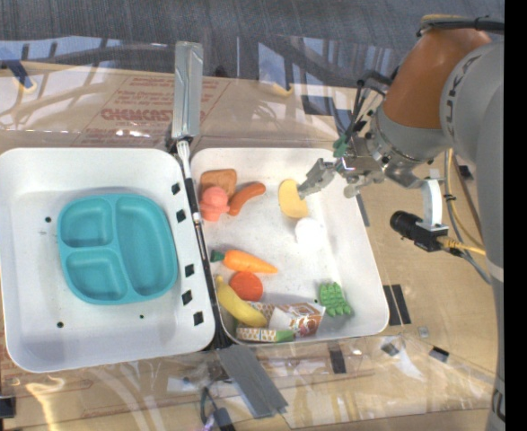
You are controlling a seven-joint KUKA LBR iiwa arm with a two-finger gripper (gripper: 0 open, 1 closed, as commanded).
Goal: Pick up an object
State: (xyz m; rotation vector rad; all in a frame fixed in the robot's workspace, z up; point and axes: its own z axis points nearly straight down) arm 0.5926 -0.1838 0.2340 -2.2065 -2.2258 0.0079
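Observation:
My gripper hangs over the back right part of the right bin, open, with nothing between its fingers. Its left finger points down-left and ends just beside a yellow food piece lying in the bin. A white egg rests a little in front of that piece. Along the bin's left side lie a brown bread piece, a pink item and a reddish sausage. Nearer the front are a carrot, a red tomato, a banana, a green toy and a printed packet.
The left bin holds a teal divided plate. A wall with black clips separates the two bins. The arm's grey body with its orange band fills the upper right, with a black cable part hanging beside the bin's right rim.

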